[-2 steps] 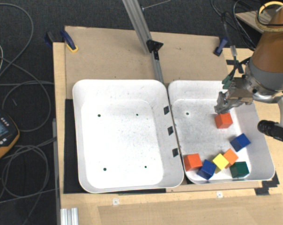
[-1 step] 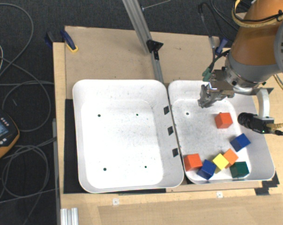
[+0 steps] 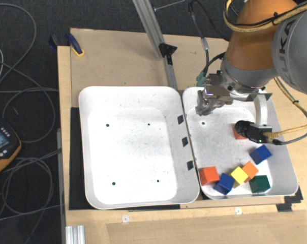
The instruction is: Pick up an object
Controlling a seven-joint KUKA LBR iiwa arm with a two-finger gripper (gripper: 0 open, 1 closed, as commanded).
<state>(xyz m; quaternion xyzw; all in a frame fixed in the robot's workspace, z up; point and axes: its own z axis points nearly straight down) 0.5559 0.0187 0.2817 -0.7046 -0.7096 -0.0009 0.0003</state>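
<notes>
Jaws (image 3: 208,105) hang low over the right bin (image 3: 288,172), upper-left part; can't tell if parted or closed, nothing visibly held. Blocks (image 3: 238,176) bunch along the bin's near edge, well below-right of jaws, likely slid there. Left bin (image 3: 87,98) sits left of jaws.

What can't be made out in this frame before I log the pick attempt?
- Two-finger gripper: whether it is open or shut, and whether it holds anything; the view is too coarse there.
- Red-orange object in the right white bin: mostly hidden behind a black arm attachment, so its shape is unclear.
- Small blue cube: partly covered by the neighbouring yellow cube.
- Grey arm with orange band: cut off by the top and right edges.
</notes>
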